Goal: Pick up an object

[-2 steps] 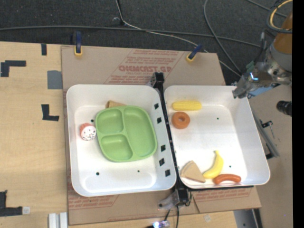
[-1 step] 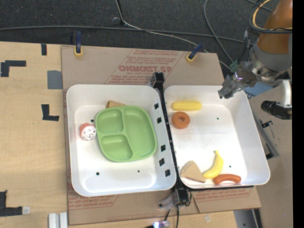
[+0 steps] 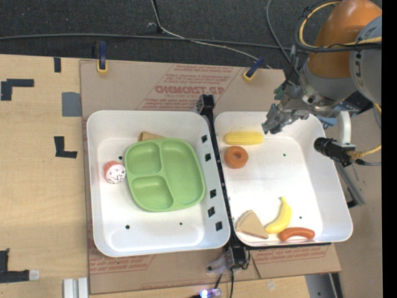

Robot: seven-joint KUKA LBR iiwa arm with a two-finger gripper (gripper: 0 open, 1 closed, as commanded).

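Green tray (image 3: 164, 174), yellow banana (image 3: 280, 216), orange doughnut (image 3: 236, 157), white bins (image 3: 99, 185).

Tan item (image 3: 151, 136) at 12 o'clock of green tray (image 3: 165, 173): mostly hidden beneath it. Arm (image 3: 347, 36) cut by right edge. Gripper (image 3: 273, 125) fingers too small to resolve.

Left bin (image 3: 99, 185): green divided plate (image 3: 164, 174), a tan piece peeking out behind it, small white ball with red marks (image 3: 115, 173) beside it. Right bin (image 3: 322, 191): corn cob (image 3: 244, 138), orange ring (image 3: 236, 157) just below it; near front edge, sandwich wedge (image 3: 250, 225), banana (image 3: 280, 216), red sausage (image 3: 296, 233). Gripper (image 3: 272, 126) hangs just right of the corn.
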